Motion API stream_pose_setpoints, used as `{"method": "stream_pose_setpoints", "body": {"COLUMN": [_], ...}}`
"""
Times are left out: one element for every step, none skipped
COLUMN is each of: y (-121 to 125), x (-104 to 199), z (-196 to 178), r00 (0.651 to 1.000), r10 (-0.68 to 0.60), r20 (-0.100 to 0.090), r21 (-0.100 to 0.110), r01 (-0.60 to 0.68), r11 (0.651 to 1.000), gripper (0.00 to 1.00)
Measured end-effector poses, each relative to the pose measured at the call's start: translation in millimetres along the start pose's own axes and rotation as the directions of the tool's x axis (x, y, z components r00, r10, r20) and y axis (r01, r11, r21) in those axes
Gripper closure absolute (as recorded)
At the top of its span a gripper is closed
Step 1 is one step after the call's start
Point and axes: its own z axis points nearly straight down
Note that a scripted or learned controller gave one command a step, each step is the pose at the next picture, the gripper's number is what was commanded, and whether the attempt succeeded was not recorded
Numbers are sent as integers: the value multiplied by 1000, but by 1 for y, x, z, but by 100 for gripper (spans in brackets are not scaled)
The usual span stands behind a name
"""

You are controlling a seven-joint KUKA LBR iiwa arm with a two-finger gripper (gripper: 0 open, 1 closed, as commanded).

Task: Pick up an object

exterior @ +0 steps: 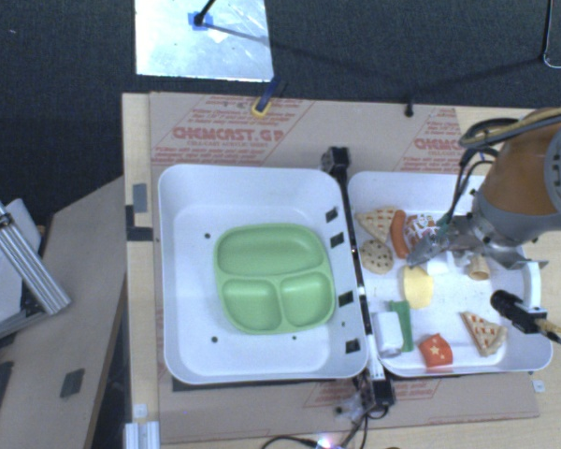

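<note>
Nearest the camera, 1 red block [436, 351] lay in the right bin [542, 349], near the yellow piece [418, 287]. Both looked light, rigid, and easiest pinched across their sides. Whether the jaws were released, I could not tell.

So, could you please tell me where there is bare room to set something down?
Bare floor rings the green tray in the left bin. The right bin is crowded: toy food around the tool, leaving a small patch between lemon and pizza slice.
</note>
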Motion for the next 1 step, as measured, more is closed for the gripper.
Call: {"method": "stream_pose_setpoints", "body": {"y": [1], "x": [1], "z": [38], "r00": [1000], "r10": [0], "r20": [0], "r21": [-3], "r01": [0], "r11": [1000], "gripper": [0]}}
